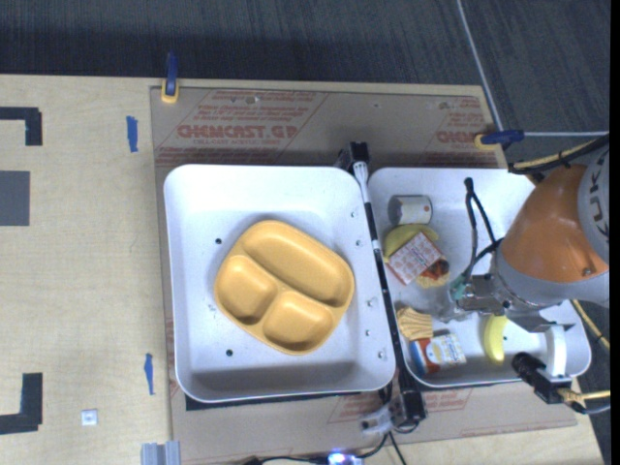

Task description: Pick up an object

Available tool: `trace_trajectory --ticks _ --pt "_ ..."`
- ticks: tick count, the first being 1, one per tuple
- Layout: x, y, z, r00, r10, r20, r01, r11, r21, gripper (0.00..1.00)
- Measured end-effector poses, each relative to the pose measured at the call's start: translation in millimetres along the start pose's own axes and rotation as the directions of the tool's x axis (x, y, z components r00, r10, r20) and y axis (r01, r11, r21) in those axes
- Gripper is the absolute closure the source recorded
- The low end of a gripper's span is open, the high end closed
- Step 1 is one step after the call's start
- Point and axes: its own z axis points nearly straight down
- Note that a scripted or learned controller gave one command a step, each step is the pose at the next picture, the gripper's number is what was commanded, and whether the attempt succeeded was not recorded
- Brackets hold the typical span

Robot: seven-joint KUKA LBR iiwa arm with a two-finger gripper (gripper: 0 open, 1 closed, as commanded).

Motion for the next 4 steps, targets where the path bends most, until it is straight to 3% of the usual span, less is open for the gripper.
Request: trace_trajectory --ticks 1,2,3,4 --pt "0.0 -0.1 0.0 1.000 0.000 0.000 0.000 1.000 0.000 0.00" --pt "0.0 1.4 -10.1 1.000 0.000 0.001 0.000 1.000 -0.004 1.00" --pt "0.0 1.4 -10.0 1.000 0.000 0.001 0.000 1.000 -0.004 0.00" --pt "8.8 2.0 5.5 1.000 0.003 0.003 -0.003 1.000 -0.008 0.00"
